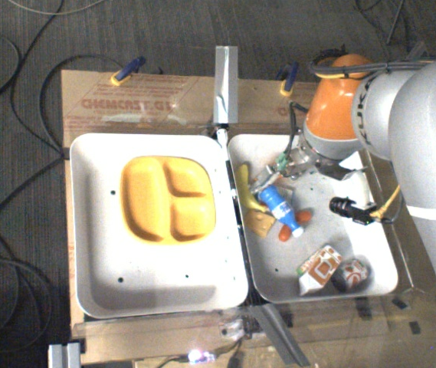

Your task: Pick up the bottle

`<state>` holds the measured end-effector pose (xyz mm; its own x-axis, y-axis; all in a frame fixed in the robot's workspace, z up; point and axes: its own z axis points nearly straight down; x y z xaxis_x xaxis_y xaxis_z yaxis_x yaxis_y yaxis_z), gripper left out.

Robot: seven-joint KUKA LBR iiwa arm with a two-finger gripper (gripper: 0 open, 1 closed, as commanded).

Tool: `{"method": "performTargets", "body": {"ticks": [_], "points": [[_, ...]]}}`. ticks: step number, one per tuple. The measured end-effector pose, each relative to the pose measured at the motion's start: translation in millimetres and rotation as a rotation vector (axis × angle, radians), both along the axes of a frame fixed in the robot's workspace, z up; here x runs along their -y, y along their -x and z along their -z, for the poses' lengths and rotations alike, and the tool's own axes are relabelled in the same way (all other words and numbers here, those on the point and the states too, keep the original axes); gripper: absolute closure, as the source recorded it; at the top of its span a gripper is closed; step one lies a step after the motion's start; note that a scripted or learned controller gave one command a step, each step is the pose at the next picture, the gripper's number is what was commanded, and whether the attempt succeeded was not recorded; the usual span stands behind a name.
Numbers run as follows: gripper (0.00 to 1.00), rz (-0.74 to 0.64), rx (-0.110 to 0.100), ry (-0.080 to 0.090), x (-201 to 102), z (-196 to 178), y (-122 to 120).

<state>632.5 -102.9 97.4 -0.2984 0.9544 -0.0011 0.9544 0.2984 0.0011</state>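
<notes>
Blue bottle lying in right bin, banana alongside, small carton nearer front, claw just above, grip state unclear

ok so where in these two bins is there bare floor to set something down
Left white bin: bare floor rings the yellow divided tray, widest along the near side. Right white bin: crowded around the blue plastic bottle; free between it and the carton.
</notes>
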Motion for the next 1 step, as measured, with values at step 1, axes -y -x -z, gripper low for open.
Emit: {"method": "performTargets", "body": {"ticks": [1], "points": [[1.0,0.001,0.0,-0.003,-0.6,-8.7,0.0]]}}
